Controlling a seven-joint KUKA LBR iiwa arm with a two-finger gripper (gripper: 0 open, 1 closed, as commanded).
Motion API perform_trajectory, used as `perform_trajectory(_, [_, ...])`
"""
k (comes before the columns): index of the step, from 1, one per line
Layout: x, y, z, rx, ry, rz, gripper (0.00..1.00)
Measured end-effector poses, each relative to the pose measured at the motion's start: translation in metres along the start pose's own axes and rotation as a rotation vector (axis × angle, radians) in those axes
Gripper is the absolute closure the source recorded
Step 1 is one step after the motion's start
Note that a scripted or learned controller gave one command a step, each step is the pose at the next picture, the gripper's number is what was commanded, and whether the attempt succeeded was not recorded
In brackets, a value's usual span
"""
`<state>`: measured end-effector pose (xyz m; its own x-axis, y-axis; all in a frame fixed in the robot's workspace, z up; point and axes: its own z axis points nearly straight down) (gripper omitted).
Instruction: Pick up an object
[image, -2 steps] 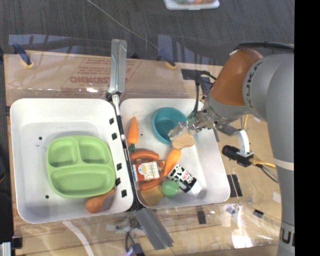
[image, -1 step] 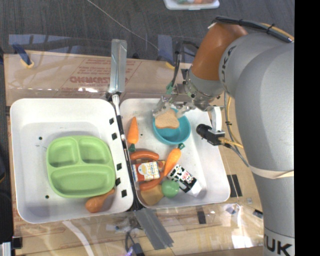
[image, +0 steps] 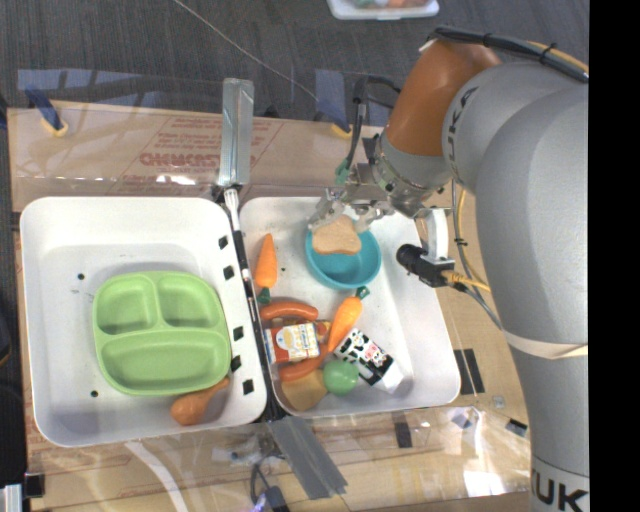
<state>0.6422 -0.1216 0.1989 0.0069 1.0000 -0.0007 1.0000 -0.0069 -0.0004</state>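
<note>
Right bin (image: 425, 330): claw (image: 347, 212) over bread (image: 336, 238) (on blue bowl (image: 350, 264)).

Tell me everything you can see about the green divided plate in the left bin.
The green divided plate is a light green tray with rounded corners that looks like smooth plastic. Raised ridges split it into three compartments: two smaller ones along its far side and one long one along its near side, all bare. It lies flat and right side up on the floor of the left bin, slightly rotated. A brownish drumstick-like toy lies at its near right corner; whether they touch is unclear.
</note>
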Motion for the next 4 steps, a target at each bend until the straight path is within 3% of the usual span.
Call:
perform_trajectory(1, [0.001, 0.000, -0.010, 0.001, -0.001, -0.006, 1.00])
perform_trajectory(2, [-0.015, -0.073, -0.026, 0.002, 0.001, -0.312, 1.00])
perform_trajectory(3, [-0.004, -0.106, 0.086, -0.024, -0.012, -0.545, 1.00])
perform_trajectory(4, [0.057, -0.099, 0.006, -0.003, 0.000, -0.257, 1.00])
